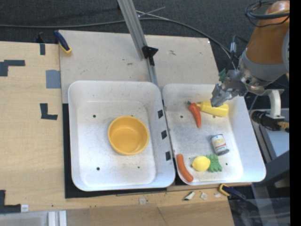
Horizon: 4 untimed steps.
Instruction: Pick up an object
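Now the claw [218, 100] is hovering low in the right bin [244, 140], touching the yellow block [215, 109] beside the carrot [195, 114]; whether it is gripping, I cannot tell

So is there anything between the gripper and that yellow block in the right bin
Nothing visible is in the way. The gripper is right above the yellow block, overlapping its top edge in this view. The carrot lies just left of the block, close beside it, not between the two.

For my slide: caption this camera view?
Gripper poised over a yellow block beside a carrot.
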Each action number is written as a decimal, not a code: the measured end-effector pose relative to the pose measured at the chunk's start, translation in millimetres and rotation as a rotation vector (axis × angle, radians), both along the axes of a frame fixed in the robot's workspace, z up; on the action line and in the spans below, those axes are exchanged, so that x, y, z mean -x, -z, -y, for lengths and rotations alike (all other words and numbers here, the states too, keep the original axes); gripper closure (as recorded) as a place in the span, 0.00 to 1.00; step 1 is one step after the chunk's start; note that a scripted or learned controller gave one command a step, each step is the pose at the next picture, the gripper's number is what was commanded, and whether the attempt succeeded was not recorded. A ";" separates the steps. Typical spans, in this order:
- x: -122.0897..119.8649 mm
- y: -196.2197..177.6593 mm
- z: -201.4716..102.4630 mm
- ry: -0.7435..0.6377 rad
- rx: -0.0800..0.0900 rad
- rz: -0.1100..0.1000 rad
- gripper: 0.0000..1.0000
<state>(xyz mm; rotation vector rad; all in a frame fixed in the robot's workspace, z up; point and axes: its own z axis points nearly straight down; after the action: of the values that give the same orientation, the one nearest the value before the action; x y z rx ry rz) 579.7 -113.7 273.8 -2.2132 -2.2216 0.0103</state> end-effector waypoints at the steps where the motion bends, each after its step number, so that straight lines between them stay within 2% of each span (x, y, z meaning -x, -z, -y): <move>1: 0.0 0.0 0.0 0.000 0.000 0.000 0.00; 2: 2.4 71.6 1.9 0.001 0.000 -0.009 0.00; 4: 8.4 185.7 -9.5 0.001 -0.003 -0.003 0.00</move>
<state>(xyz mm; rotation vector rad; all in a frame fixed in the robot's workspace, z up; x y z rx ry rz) 571.3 -104.2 88.0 -2.2114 -2.2169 0.0103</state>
